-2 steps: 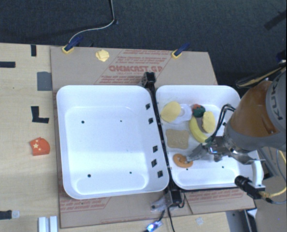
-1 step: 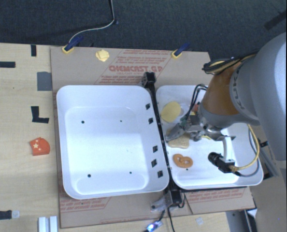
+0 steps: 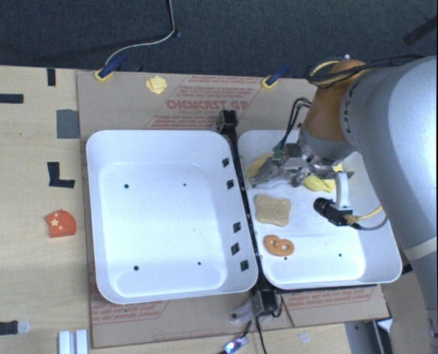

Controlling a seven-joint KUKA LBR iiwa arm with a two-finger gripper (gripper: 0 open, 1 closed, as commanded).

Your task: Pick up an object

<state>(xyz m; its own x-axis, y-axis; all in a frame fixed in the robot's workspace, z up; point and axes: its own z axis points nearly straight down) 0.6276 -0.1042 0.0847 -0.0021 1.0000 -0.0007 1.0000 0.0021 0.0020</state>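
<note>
The gripper [image 3: 278, 164] was seen low in the right bin [image 3: 374, 271], at 10 o'clock of it, over a yellow banana [image 3: 260, 167]; whether anything was pinched could not be told. A bread slice [image 3: 273, 210] lay at 6 o'clock of the gripper, a pretzel [image 3: 279, 246] beyond it.

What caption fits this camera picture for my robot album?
Robot arm lowers its gripper over a banana, beside toast and a pretzel in the right bin.
</note>
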